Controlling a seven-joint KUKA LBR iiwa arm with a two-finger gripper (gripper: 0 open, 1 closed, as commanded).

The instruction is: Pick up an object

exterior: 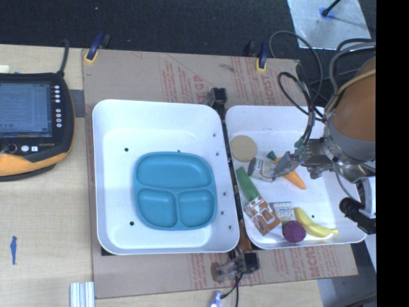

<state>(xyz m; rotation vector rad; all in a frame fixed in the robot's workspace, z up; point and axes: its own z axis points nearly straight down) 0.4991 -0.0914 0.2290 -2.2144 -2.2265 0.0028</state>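
Gripper (285, 165) over right bin (268, 117) mid, finger state unclear, carrot (295, 180) touching its tip, toys crowd near edge, far strip bare.

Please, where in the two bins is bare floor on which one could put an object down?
Left bin: bare floor all around the blue tray. Right bin: bare strip along the far wall, above the round disc. Crowded toward the near side, around the carrot, banana, purple ball.
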